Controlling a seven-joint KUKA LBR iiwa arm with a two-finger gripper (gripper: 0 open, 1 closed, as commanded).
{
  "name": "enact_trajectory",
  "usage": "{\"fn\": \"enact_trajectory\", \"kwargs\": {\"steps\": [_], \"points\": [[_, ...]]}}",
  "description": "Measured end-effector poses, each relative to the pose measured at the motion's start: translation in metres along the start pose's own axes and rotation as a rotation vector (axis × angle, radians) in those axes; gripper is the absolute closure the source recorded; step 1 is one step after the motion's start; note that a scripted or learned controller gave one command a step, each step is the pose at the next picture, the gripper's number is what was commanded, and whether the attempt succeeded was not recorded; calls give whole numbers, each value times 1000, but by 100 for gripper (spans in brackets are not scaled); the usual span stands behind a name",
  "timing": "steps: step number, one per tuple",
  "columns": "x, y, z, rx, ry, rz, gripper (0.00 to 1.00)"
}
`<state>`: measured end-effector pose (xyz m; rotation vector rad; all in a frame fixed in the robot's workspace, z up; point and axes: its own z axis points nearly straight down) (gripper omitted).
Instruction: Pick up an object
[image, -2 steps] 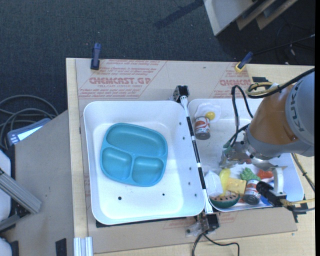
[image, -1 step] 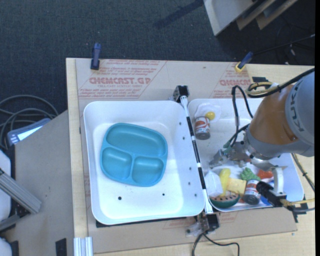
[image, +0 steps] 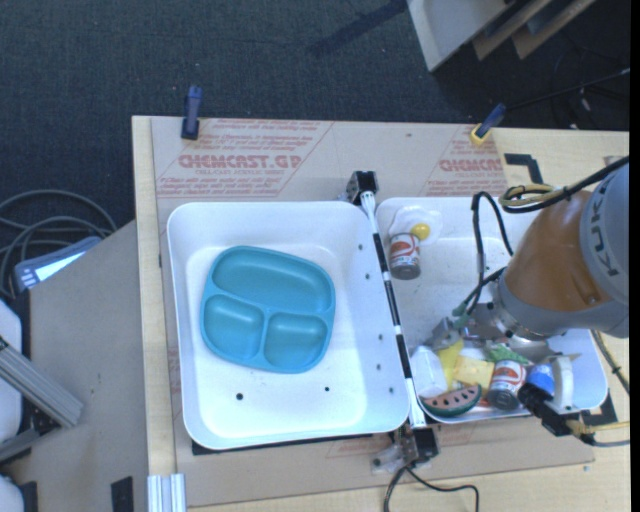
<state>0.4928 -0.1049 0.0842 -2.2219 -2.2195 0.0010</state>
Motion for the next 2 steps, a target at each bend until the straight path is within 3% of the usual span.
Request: {"fn": "enact_trajectory", "kwargs": {"steps": [1, 2], "points": [[1, 3, -11, -9, -1, 0, 100], [54, 17, -101, -2, 0, -2, 100]]}}
